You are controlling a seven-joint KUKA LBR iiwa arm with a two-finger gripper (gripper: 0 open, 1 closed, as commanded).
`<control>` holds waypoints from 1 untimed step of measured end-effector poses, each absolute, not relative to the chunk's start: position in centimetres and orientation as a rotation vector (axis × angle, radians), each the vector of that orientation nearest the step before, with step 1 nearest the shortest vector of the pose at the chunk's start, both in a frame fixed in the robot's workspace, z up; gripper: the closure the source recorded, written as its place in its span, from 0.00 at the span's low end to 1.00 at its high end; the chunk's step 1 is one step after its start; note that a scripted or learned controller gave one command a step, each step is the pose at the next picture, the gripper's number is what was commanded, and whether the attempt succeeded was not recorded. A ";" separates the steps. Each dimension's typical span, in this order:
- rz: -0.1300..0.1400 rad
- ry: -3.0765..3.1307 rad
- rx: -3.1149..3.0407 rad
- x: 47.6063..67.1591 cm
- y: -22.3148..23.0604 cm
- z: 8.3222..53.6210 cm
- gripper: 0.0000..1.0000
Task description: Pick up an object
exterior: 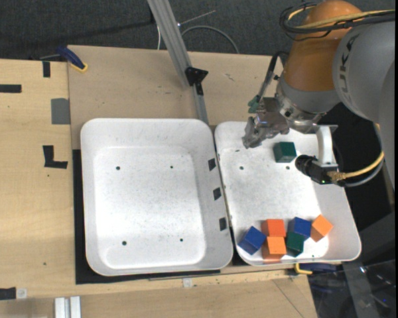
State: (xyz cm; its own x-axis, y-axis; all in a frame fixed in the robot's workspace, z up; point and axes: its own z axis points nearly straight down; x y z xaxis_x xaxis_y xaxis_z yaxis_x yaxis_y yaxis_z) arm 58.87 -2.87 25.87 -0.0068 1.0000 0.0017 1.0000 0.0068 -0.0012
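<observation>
The pincer (255,138) hangs over the right bin (265,184), fingers' state impossible to tell; a dark green cube (284,152) lies just beside it at four o'clock.

Two white bins (146,197) on a tan desk (119,85) — blocks are blue (252,239), orange (275,228) and dark green (284,152).

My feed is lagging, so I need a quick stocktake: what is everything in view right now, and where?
Shallow white bins: 2, side by side on the bench, left bin and right bin.
Green block: 1, lone, far end of right bin.
Small blocks: 6, near corner of right bin: blue and; orange and; green.
Grey and orange arm: 1, from the right; gripper above the right bin's far end.
</observation>
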 end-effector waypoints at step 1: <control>0.002 -2.226 -2.213 59.2 1.8 25.1 1.00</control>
State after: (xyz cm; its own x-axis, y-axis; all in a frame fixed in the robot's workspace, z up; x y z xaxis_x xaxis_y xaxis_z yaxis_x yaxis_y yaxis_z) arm 59.22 1.77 25.13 -0.0057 1.0000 0.0006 1.0000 0.0057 -0.0028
